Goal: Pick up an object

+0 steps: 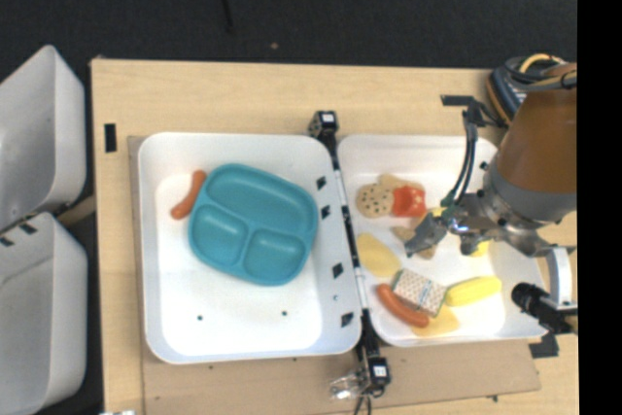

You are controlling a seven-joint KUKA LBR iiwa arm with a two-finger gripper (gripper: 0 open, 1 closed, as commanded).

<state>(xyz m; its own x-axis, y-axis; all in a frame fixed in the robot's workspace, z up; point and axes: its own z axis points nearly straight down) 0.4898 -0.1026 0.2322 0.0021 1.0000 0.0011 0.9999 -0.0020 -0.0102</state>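
Clutter first, from the overhead camera view: right bin packed with small food pieces, gripper hanging low among them on the grey, orange-banded arm. Whether open or closed, cannot tell from this angle; nothing visibly held.

Nearest candidates: red piece just above the tip, cookie touching that red piece on its left, pale yellow piece just left and below. Further down: patterned box lying against a sausage, with a yellow oblong just beside the box. Left bin: teal divided plate and an orange sausage at the plate's upper-left edge, well apart from the gripper.

Likely failures, judged from this layout:
- Closing on bare bin floor, since the tip seems to sit in a gap between pieces rather than over one.
- Nudging the red piece or cookie aside instead of straddling either.
- Catching two touching pieces at once, then dropping both on the lift.
- Slipping off the rounded, smooth-looking pale yellow piece.
- Pressing into the shallow bin floor and skidding.
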